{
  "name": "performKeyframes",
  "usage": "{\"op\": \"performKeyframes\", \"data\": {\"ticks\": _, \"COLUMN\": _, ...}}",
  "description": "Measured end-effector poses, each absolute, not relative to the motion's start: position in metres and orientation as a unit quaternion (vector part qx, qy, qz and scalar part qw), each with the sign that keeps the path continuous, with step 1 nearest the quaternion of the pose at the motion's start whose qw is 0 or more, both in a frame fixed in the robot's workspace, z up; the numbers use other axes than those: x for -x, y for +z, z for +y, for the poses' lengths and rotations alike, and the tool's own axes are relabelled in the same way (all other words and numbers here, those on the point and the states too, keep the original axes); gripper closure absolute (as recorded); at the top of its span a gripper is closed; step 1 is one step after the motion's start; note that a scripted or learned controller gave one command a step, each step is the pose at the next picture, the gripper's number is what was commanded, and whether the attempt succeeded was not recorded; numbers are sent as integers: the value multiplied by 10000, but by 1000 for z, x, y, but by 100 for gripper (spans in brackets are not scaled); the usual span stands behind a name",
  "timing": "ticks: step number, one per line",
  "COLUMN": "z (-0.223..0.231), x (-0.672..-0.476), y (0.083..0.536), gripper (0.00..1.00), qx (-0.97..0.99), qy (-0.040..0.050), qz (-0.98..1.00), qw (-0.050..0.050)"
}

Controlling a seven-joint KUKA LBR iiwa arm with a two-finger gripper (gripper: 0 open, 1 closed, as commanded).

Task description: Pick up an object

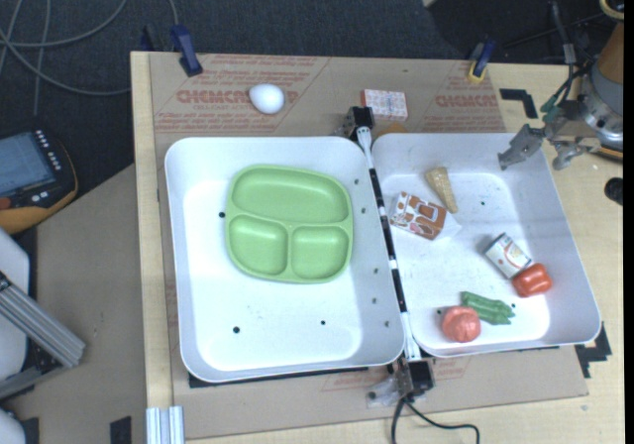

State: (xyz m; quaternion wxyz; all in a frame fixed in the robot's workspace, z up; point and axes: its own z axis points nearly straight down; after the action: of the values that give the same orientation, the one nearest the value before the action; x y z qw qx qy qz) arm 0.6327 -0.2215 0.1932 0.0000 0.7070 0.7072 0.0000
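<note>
**Gripper spread at the right bin's rim, nothing in it**

The bench (297, 85) is a brown board carrying two shallow white bins side by side. The left bin (198, 333) sits at about nine o'clock from the middle of the view, the right bin (565, 264) at about three o'clock.

A green divided plate (289, 222) with three compartments lies in the upper middle of the left bin.

The arm (604, 105) comes in at two o'clock. Its gripper (543, 147) hangs over the right bin's upper right corner with both fingers spread apart and nothing between them.

In the right bin lie the things to pick: a brown-and-white packet (418, 215) toward ten o'clock, with a tan cone (442, 188) touching its upper right. A small can (507, 254) lies toward four o'clock, a red tomato (533, 280) just beside it. At six o'clock a green pepper (487, 307) touches a pink-red ball (460, 324).

On the board at twelve o'clock sit a white egg (265, 97) and a checked block (384, 103).
</note>
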Motion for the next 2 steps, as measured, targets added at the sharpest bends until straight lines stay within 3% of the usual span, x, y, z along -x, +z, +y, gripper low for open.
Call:
{"op": "performKeyframes", "data": {"ticks": 1, "z": -209, "x": -578, "y": 87, "gripper": 0, "qx": -7073, "qy": -5, "qz": 7069, "qw": -12}}
{"op": "performKeyframes", "data": {"ticks": 2, "z": -215, "x": -523, "y": 84, "gripper": 0, "qx": -7066, "qy": 8, "qz": 7076, "qw": -33}}
